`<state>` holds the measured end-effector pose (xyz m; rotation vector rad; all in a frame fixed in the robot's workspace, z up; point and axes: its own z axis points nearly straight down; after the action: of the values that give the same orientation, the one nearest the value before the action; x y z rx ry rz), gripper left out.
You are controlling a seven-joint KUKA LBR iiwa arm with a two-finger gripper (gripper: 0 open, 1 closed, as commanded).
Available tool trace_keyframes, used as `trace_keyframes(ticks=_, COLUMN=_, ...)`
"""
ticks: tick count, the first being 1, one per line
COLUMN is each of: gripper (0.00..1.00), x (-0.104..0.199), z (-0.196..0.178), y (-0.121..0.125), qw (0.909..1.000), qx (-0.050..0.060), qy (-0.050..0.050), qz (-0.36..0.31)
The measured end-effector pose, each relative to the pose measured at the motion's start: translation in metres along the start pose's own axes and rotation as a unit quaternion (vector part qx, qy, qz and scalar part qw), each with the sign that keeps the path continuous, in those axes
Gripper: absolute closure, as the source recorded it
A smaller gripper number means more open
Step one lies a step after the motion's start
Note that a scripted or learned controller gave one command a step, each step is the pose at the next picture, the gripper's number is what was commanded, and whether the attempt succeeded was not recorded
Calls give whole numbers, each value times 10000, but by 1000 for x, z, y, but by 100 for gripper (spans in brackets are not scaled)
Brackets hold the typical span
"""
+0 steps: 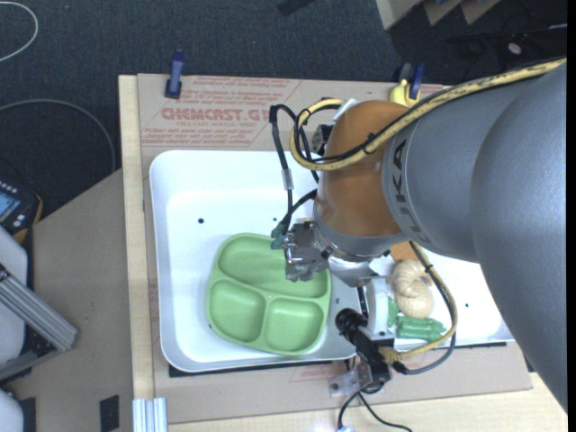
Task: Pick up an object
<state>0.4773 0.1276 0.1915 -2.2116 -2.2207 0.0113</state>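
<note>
A light green divided plate [265, 306] lies in the left white bin [180, 241], toward its front right. My gripper [296, 256] hangs down from the orange band [355, 174] and sits over the plate's far right rim, at or just above its surface. The big grey arm hides much of the right bin. Beside the arm in the right bin lie a beige, lumpy garlic-like object [412, 286] and a flat green item [419, 329].
Black and yellow cables [297, 147] loop off the wrist above the left bin's far wall. A black fitting with cables [360, 336] hangs near the bins' front edge. Blue clamps [175, 73] hold the brown board at the back.
</note>
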Motion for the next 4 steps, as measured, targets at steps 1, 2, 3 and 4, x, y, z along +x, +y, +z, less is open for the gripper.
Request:
trace_keyframes(ticks=1, gripper=100, x=-2, z=-15, y=2, qw=10000, qx=-50, qy=1, qz=21)
trace_keyframes(ticks=2, gripper=100, x=-30, z=95, y=32, qw=10000, qx=-81, qy=4, qz=17)
trace_keyframes(ticks=3, gripper=100, x=-95, z=1, y=28, qw=9999, qx=-98, qy=-11, qz=56)
trace_keyframes(ticks=4, gripper=100, x=-78, z=-93, y=1, qw=10000, qx=-95, qy=8, qz=8)
